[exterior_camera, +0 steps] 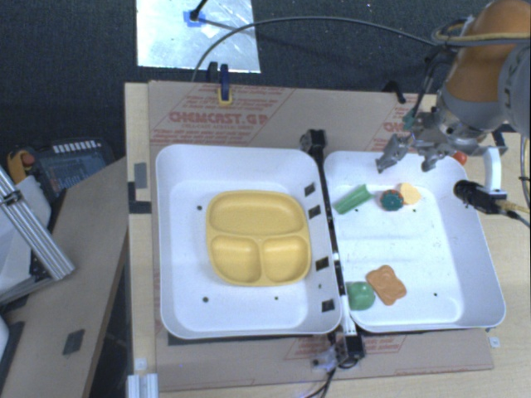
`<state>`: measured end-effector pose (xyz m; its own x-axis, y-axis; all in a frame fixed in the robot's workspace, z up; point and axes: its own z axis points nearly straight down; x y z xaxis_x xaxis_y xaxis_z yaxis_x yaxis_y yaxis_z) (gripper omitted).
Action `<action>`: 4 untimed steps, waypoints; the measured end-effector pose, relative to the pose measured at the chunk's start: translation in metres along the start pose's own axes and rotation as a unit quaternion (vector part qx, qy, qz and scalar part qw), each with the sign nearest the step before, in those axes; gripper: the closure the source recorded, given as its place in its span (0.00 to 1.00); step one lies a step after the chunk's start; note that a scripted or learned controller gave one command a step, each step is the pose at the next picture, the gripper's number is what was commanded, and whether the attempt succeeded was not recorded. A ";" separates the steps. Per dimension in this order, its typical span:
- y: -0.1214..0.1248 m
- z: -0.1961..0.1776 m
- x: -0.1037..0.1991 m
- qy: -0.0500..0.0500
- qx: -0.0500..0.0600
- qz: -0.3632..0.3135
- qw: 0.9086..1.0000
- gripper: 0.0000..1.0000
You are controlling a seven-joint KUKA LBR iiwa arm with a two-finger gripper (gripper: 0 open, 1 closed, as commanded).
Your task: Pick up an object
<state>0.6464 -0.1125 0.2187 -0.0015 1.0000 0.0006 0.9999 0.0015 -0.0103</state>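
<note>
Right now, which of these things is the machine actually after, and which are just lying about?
Part of the job:
claw, open above the right bin
green stick
teal ball
pale orange piece
orange cookie-like piece
green lump

Just lying about:
yellow divided tray in the left bin
foil sheet
yellow clamp

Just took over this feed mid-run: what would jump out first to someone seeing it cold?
The yellow divided tray in the middle of the left bin stands out most. Next, the gripper, open, hovers over the far end of the right bin, just above a green stick, a teal piece and a yellow piece. An orange piece and a green lump lie near the bin's front.
</note>
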 end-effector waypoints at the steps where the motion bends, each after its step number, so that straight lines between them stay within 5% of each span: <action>1: 0.002 -0.008 0.000 -0.001 -0.006 -0.001 1.000 0.00; 4: 0.011 0.133 -0.008 -0.001 -0.007 0.000 1.000 0.00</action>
<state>0.6556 -0.1203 0.0856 -0.0022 1.0000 -0.0010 1.0000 0.0022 0.0035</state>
